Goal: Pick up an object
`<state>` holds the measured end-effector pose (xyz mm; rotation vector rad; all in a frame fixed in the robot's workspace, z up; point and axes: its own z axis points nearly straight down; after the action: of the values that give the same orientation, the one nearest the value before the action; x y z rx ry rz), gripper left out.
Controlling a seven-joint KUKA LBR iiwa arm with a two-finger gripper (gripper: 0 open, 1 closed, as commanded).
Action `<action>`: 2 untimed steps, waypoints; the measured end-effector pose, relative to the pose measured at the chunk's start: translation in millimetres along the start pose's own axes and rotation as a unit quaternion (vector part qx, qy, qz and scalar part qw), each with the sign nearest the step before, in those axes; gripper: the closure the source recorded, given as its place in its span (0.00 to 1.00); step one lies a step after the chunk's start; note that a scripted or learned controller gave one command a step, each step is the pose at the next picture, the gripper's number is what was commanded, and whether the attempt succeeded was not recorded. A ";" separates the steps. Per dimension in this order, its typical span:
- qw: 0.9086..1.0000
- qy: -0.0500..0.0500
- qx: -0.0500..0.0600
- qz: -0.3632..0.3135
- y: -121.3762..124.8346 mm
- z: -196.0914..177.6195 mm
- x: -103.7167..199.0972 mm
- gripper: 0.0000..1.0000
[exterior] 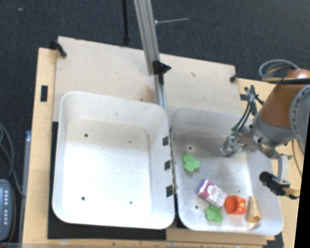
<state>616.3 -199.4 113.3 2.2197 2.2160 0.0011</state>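
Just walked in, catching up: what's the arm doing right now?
The KUKA arm reaches in from the right, its gripper low over the upper part of the right bin, with nothing visibly held. The objects lie apart from it toward the bin's near end: a green piece, a pink box, a second green piece, an orange item and a tan piece.

Left bin (pixel 111 160): on your left, touching the right bin along their shared edge.
Right bin (pixel 199 126): holds every loose item — all in its near half.
Clover-shaped piece (pixel 191 164): nearest the shared edge, farthest back.
Small carton (pixel 212 192): near-right of it.
Flat piece (pixel 214 214): just nearer than the carton.
Cup (pixel 235 205): right of the carton.
Cone (pixel 253 210): right of the cup, by the rim.
Gripper (pixel 229 148): you'll find it over the right bin's far part — apart from the items.
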 end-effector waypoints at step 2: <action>1.000 0.000 -0.003 -0.002 9.0 -108.4 -10.5 1.00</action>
<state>624.8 -209.6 221.8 2.2126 2.2179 0.0065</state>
